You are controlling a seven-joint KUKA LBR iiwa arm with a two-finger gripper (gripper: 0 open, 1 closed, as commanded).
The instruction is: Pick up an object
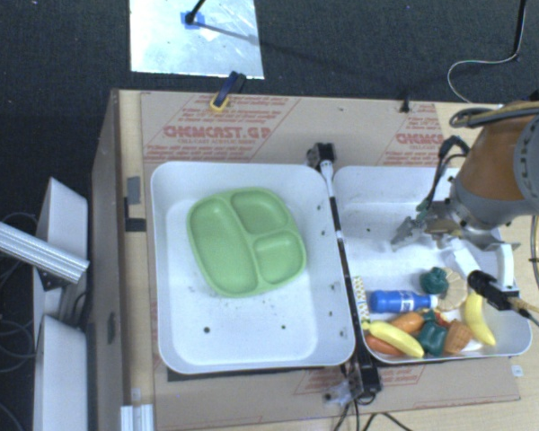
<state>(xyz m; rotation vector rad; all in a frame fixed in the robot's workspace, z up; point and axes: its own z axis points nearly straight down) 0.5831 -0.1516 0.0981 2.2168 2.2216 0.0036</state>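
Nothing is picked yet: the gripper (411,232) hangs open and empty over the right bin (377,200), with the toy food (422,323) heaped near the front

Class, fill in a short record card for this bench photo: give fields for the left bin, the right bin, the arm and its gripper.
left bin: holds a green divided plate
right bin: toy food heaped in its near corner, with a blue bottle and two bananas
arm: reaches in from the right, above the right bin
gripper: over bare bin floor, holding nothing
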